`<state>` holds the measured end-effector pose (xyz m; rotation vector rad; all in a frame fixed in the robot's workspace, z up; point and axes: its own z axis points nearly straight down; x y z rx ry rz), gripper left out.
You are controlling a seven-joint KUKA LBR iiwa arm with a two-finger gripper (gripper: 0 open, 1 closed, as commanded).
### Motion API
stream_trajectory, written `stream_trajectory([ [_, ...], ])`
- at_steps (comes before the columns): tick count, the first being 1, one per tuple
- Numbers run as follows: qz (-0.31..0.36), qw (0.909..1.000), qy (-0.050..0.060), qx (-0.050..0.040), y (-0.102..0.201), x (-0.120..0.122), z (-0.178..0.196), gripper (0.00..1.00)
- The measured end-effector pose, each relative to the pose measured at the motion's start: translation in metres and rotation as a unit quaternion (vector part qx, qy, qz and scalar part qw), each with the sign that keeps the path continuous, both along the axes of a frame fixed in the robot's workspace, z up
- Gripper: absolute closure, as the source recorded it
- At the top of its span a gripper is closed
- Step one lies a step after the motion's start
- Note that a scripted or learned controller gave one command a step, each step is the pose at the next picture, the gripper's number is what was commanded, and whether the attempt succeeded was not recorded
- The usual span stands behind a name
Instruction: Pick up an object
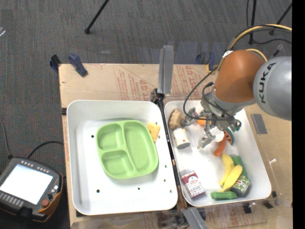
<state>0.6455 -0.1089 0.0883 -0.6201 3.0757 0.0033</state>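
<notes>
The orange carrot [219,147] lies in the right bin [259,161], right of centre in the frame, just below the gripper [208,138]. The gripper hangs over it with fingers spread wide, holding nothing, probably to descend on it. A white cup [181,138] lies left of it.

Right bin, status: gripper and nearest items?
Gripper open, low over right bin, nothing between fingers. White cup and orange carrot flank it. Bananas nearby.

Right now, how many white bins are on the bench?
2. The left bin holds a green divided plate. The right bin holds the small things, with the gripper hanging over it.
</notes>
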Motion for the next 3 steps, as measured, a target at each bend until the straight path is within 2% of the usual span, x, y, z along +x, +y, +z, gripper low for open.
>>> stream_trajectory([
  [1, -0.047, 0.9989, 0.003, -0.0009, -0.048, -0.11, -0.001, 0.0],
  [2, -0.086, 0.9963, 0.002, -0.0002, -0.086, -0.151, -0.001, 0.0],
  [3, -0.095, 0.9955, 0.002, 0.0003, -0.056, -0.137, -0.001, 0.0],
])
